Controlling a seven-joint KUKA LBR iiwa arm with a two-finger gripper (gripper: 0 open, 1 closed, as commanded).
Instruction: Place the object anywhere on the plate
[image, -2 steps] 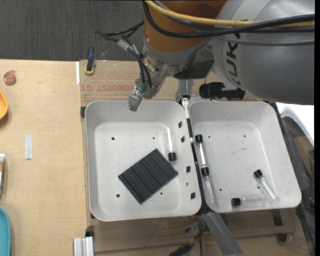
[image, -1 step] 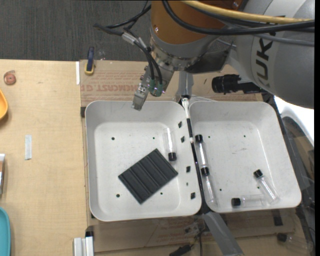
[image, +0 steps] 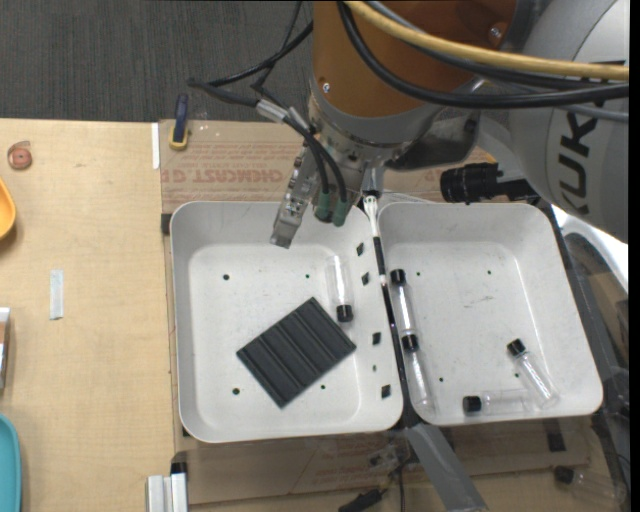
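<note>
Where the arm (image: 400, 60) reaches in over the rear of the two bins, its tool end hangs above the back rim of the left bin (image: 190, 330), close to the divider. The tool end is clear of all bin contents. Nothing is seen held between the jaws, and whether they are apart or together cannot be told from this angle.

Left bin contents:
- One dark ribbed plate (image: 297, 352), lying flat and turned at an angle, near the front centre of the bin floor.
- One clear tube with a black cap (image: 341, 292), lying just beside the plate's rear right corner. It is not on the plate.

A second clear tube (image: 401, 312) lies along the left wall of the right bin (image: 575, 300), next to the divider.

Right bin contents:
- One capped tube (image: 530, 368) near the front right corner.
- Another capped tube (image: 492, 403) along the front wall.

Both bins rest on printed cardboard (image: 235, 170) laid on the wooden tabletop (image: 90, 380).
</note>
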